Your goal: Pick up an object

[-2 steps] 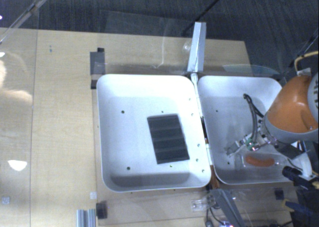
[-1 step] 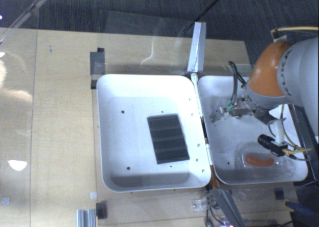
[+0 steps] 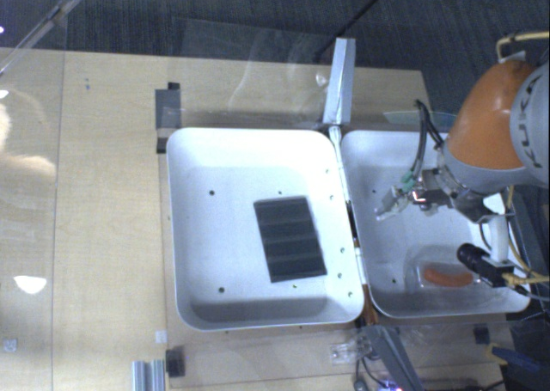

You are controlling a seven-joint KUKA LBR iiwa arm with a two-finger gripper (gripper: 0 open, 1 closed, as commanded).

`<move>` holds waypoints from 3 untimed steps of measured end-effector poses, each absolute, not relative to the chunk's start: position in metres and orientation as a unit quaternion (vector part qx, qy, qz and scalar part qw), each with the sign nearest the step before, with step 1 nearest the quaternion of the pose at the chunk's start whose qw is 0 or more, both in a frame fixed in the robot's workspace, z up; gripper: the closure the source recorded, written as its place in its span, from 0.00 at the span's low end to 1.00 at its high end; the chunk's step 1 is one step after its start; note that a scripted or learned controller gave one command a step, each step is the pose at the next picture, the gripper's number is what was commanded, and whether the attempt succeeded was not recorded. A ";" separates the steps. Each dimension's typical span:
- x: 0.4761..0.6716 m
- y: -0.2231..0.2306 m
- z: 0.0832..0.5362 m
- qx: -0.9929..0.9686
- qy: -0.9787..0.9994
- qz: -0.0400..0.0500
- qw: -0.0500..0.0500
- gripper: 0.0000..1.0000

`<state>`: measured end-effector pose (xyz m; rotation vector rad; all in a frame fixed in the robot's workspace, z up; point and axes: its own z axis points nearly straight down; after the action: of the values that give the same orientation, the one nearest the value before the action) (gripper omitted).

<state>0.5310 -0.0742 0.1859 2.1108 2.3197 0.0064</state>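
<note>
Even overhead light; glare patches on bench [image 3: 86, 209] left; image slightly soft.

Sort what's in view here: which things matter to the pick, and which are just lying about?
Part of the job:
- gripper, over the right bin
- orange-brown object in the right bin
- dark ribbed pad in the left bin

Just lying about:
- metal bar behind the bins
- black block on the bench

Grey arm [image 3: 498, 136] reaching from right, end effector [image 3: 391, 200] apparently pointing left
</note>
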 end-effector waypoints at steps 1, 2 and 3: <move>0.499 -0.107 0.090 0.623 0.782 0.004 0.006 0.00; 0.491 -0.120 0.092 0.669 0.743 0.004 0.004 0.00; 0.563 -0.084 0.090 0.707 0.707 0.005 0.005 0.00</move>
<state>0.5628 -0.0838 0.0896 2.2149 2.2131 0.0163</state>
